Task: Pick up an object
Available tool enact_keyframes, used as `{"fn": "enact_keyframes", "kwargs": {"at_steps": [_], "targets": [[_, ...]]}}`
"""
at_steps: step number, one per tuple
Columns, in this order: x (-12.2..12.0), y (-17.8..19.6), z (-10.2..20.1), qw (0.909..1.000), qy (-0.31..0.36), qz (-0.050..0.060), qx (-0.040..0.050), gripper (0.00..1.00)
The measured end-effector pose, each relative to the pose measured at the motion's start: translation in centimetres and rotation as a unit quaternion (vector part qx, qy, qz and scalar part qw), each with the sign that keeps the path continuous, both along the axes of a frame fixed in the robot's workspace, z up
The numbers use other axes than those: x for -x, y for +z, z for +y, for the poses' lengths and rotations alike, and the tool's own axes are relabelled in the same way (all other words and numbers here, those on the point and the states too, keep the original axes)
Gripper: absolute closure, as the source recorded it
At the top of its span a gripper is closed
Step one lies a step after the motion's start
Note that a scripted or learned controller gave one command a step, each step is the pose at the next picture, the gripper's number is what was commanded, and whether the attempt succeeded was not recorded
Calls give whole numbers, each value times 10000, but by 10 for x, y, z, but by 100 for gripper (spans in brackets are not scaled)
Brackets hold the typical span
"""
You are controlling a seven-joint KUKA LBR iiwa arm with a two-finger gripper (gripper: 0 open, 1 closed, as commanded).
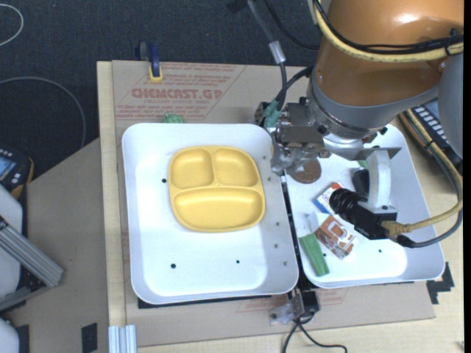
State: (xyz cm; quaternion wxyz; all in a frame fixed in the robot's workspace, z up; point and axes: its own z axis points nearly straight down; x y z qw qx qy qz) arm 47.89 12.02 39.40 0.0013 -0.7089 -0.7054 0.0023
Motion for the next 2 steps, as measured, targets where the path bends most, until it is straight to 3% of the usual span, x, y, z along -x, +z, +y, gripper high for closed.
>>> {"fn": "enact_keyframes", "kwargs": {"at_steps": [1,2], "targets": [[-2,24,26,10000,40,-49,-15,100],[-3,33,25,10000,33,-51,-10,100]]}}
